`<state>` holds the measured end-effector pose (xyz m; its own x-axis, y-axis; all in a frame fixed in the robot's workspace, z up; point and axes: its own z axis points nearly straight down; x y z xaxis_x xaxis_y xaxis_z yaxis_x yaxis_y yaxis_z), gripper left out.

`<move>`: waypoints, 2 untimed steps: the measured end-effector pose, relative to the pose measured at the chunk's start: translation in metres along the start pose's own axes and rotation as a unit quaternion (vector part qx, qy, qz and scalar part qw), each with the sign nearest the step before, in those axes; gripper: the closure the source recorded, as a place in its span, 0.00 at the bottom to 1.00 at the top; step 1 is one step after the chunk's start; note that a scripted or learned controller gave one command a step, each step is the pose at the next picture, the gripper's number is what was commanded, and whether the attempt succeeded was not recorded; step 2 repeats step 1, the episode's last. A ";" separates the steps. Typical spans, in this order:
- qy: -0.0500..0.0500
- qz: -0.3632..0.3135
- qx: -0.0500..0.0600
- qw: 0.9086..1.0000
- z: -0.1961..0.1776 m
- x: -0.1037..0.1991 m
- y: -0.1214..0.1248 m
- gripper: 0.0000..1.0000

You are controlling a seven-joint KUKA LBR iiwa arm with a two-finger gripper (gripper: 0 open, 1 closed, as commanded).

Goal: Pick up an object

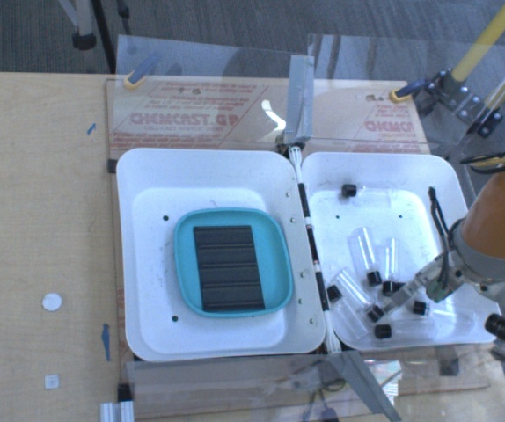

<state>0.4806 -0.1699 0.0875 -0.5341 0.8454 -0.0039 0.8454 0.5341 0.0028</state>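
While the tool [391,299] sits low among clear vials [364,251]:
Centre on one vial; you cannot tell its grip.

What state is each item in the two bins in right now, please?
Teal tray: flat in the left bin, holding a dark ribbed block.
Clear vials with black caps: lying on their sides, scattered in the right bin.
Loose black cap: alone near the right bin's far side.
Gripper: low among the vials.
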 end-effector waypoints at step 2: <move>0.001 -0.008 0.000 1.000 -0.064 0.061 0.039 0.00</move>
